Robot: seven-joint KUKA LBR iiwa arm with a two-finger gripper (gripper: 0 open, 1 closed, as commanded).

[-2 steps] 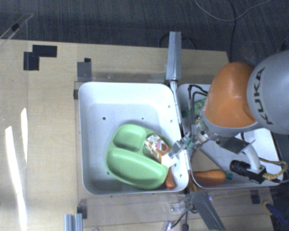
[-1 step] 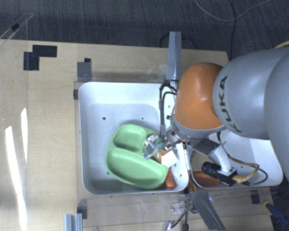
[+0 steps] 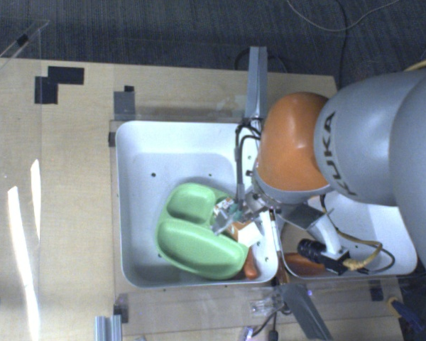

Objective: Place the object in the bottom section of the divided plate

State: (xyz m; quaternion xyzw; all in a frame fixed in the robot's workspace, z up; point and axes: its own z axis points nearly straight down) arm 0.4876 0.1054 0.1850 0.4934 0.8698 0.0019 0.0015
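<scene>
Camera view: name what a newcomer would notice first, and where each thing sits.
The big grey arm with its orange band fills the right side, reaching over the wall between the two white bins. Next comes the green divided plate, lying tilted in the lower part of the left bin. The gripper hangs at the plate's right edge, beside a small orange object in the bin's lower right corner.

A pale wooden bench (image 3: pixel 57 212) stood against dark grey carpet (image 3: pixel 163 13), where a thin cable (image 3: pixel 341 20) looped. Black tape marks (image 3: pixel 57 82) sat near the bench's far left edge, and light glared in streaks (image 3: pixel 25 219) off its surface.
</scene>
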